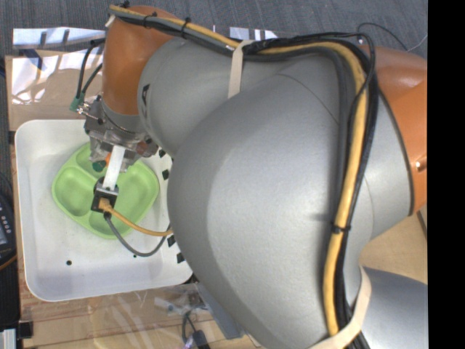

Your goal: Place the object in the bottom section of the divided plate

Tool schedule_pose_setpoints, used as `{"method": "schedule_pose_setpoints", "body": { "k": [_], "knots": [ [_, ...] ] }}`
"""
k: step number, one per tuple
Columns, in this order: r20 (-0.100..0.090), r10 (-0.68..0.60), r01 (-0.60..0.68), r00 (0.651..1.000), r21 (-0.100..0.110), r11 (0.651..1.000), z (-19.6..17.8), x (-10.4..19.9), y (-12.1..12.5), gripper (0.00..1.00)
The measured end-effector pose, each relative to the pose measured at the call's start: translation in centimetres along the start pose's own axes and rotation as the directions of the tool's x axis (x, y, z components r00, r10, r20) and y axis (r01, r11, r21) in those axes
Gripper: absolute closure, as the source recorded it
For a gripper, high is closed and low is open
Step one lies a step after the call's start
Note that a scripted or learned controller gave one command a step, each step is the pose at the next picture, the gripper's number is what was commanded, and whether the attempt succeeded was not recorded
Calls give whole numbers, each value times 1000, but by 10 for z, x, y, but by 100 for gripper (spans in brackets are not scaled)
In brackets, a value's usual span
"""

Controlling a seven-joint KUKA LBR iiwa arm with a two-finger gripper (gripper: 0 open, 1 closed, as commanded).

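as the grey arm [276, 195] leans in across the white bin [43, 267], its gripper [107, 151] hangs wrist-down over the green divided plate [73, 195], a pose that looks chosen so anything carried can go straight down into a section. the plate lies flat on the bin floor directly beneath the gripper, and its lobes spread out to the gripper's near side and to either flank. the wrist and the arm's bulk cover the gripper's underside, so it cannot be told how far open it is or whether it holds anything. a small dark green spot [96, 166] shows just under the gripper's edge, against the plate; it may be the object, but it is too small and too hidden to be sure. it also cannot be made out whether the spot is gripped or resting on the plate. the gripper appears to sit over the plate's far half, so the bottom section probably lies a little nearer than the gripper. a dark speck [69, 262] lies on the bin floor, well apart on the gripper's near side.
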State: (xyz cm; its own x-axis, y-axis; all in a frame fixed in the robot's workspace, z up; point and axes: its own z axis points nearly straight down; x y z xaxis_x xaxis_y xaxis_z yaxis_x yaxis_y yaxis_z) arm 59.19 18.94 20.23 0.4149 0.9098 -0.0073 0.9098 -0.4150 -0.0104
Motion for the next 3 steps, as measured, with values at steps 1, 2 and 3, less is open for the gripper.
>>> {"method": "schedule_pose_setpoints", "body": {
  "k": [1, 2, 3],
  "knots": [
    [-3, 261, -261, 965, -1, 965, 79, -70, -26, 100],
    [-57, 487, -489, 871, -25, 872, 95, -85, -55, 100],
    [-56, 483, -484, 874, -21, 875, 86, -84, -55, 100]
  ]
}}
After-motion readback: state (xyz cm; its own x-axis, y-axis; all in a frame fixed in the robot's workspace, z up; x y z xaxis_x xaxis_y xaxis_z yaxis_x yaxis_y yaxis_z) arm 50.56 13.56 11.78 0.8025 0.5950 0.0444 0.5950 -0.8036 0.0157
